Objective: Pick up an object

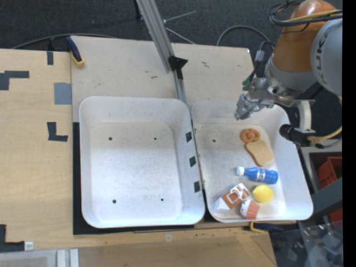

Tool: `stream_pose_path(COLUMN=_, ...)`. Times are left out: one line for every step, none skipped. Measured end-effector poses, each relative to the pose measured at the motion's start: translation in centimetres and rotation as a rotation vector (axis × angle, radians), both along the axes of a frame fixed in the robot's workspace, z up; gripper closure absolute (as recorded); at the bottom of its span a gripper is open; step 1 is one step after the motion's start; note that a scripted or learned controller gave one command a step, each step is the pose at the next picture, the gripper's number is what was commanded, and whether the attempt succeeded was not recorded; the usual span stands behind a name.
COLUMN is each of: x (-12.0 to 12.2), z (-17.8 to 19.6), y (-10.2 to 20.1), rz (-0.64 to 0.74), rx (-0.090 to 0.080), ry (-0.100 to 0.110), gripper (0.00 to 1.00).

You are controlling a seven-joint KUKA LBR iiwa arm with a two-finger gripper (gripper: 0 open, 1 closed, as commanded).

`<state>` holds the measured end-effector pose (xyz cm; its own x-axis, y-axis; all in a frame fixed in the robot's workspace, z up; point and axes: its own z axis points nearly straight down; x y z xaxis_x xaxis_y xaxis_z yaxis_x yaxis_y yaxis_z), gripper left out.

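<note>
The left bin (pixel 94 149) sat just beside the right bin (pixel 297 171), their inner rims touching along the middle of the bench (pixel 122 65). A grey metal rail (pixel 158 35) slanted down from the top edge toward the seam between them. In the right bin the objects lay toward its near right side — an orange and white carton (pixel 236 196) at the near edge, a small red-and-white container (pixel 250 208) touching it, and a yellow ball (pixel 263 193) just beside both. Above them lay a blue bottle (pixel 260 175) on its side, then a tan bread-shaped piece (pixel 260 152), with an orange pretzel-like piece (pixel 250 135) at its far end. The gripper (pixel 243 111) hung over the bin's far edge, apart from every object, nothing seen between its fingers; whether they were apart or together could not be told.
</note>
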<state>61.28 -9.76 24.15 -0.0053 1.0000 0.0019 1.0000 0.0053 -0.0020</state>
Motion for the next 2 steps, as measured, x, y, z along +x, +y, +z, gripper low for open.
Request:
stream_pose_path(x=-1.4, z=0.6, y=5.2, rz=0.002, rx=0.000, ry=0.001, gripper=1.00)
stream_pose_path(x=-4.0, z=0.8, y=10.5, rz=0.002, rx=0.000, ry=0.001, gripper=1.00)
